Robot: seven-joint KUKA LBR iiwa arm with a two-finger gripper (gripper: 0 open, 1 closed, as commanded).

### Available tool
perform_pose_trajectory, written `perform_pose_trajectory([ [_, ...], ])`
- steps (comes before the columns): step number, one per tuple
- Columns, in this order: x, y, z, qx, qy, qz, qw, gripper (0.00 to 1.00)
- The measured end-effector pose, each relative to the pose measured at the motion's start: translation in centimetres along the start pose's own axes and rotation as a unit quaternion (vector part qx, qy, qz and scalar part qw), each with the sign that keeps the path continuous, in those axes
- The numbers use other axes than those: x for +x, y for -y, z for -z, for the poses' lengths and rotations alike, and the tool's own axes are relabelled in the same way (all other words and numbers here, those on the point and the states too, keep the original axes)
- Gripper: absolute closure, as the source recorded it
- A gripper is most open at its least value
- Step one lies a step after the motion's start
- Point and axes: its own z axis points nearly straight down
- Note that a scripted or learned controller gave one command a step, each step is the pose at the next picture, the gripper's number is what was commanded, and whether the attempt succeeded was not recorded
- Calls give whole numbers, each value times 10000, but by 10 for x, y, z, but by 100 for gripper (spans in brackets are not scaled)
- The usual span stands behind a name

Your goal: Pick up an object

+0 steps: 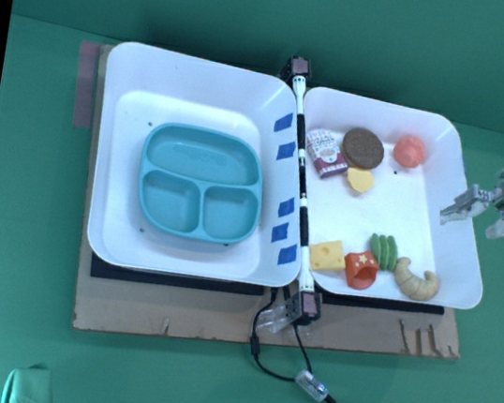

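My gripper (479,215) hangs at three o'clock, over the right bin's (456,261) outer rim, jaws spread wide with nothing between them. In that bin a croissant (416,283) lies toward five o'clock beside the green beans (384,249), a tomato (410,151) at one o'clock. The left bin (131,68) holds a teal plate (201,184).

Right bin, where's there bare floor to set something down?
The middle of the right bin lies bare, between the cookie and tomato at the far end and the cheese, red pepper, green beans and croissant crowding the near edge.
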Motion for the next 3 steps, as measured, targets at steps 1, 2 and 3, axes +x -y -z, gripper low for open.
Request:
perform_pose_trajectory([
  [1,13,-29,-125,10,-3,1,10000,0],
  [2,35,-106,-156,-55,15,18,10000,0],
  [3,69,-197,-158,39,5,34,10000,0],
])
